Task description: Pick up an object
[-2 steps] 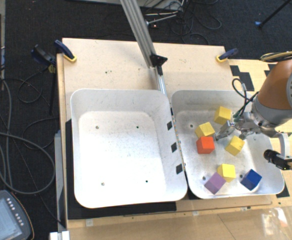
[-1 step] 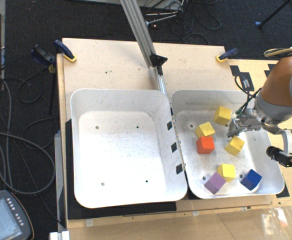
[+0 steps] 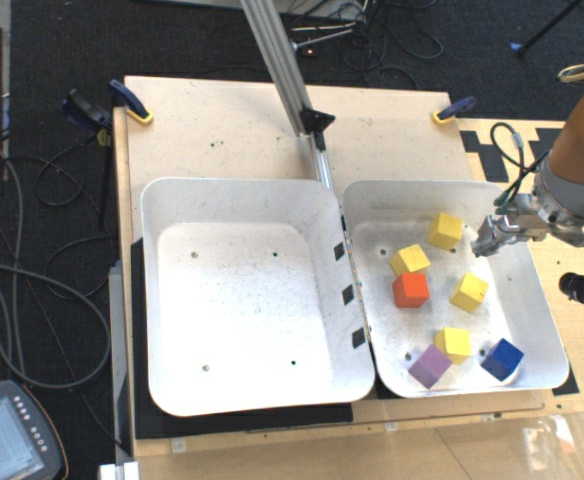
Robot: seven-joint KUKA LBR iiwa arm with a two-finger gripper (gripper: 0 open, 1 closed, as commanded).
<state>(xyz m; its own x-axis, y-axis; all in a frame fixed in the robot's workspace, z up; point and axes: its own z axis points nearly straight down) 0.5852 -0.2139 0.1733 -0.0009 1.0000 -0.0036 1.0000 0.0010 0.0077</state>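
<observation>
Grey claw (image 3: 488,240) blurred beside yellow cube (image 3: 446,232).

You have a pale, speckled wooden bench top (image 3: 232,133) standing on dark carpet. Two shallow white plastic bins sit directly on it, side by side and touching along their inner walls: the left bin (image 3: 162,268) covers most of the surface's left half, the right bin (image 3: 372,208) reaches toward its right edge. A blue-and-yellow clamp (image 3: 130,103) grips the far left corner, and a second one (image 3: 452,111) grips the far right corner. A slanted aluminium bar (image 3: 277,53) meets the surface near the middle of the far edge. A black-and-white checkered marker (image 3: 492,140) lies on the surface's far right part.
</observation>
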